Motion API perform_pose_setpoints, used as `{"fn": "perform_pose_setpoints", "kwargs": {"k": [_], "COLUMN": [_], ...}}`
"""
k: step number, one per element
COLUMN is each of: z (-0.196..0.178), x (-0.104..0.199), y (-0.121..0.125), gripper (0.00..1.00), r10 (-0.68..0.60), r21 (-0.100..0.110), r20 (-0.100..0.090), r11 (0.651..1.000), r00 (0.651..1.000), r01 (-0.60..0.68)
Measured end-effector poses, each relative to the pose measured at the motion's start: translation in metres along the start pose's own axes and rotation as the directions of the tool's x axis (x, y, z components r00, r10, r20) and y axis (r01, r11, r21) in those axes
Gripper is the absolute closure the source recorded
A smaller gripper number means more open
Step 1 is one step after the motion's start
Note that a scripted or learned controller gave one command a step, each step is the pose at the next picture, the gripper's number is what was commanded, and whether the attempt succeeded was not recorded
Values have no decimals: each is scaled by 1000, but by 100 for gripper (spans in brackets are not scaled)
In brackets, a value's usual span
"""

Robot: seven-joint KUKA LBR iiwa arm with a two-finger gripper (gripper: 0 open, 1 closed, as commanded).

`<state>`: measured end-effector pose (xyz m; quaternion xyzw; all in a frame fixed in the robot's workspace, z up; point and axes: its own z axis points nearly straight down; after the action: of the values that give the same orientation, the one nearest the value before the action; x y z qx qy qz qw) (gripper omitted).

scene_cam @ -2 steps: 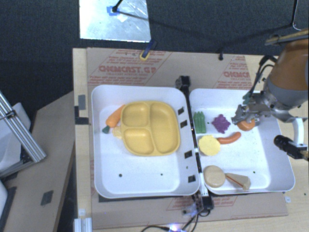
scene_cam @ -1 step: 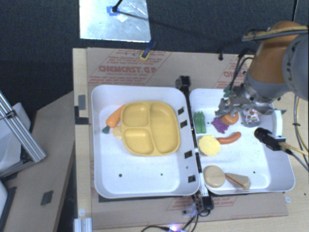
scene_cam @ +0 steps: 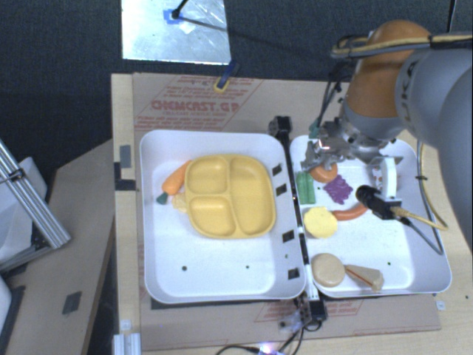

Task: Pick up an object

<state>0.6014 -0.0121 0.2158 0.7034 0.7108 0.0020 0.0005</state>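
Round tan bun (scene_cam: 328,269) sits nearest in right bin (scene_cam: 421,265), gripper (scene_cam: 323,156) low over orange toy (scene_cam: 324,173) at bin's far-left, finger spread unreadable from here; best drop straight, centered, avoiding green piece (scene_cam: 306,187).

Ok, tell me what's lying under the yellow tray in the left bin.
A carrot pokes out from under the yellow tray's left edge; its other end is covered.
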Motion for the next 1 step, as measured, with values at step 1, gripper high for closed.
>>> {"fn": "perform_pose_setpoints", "kwargs": {"k": [1], "z": [-11], "x": [-2], "y": [18], "gripper": [100], "r10": [4], "r21": [-1], "r20": [2], "r11": [1000], "r00": [1000], "r01": [-4]}}
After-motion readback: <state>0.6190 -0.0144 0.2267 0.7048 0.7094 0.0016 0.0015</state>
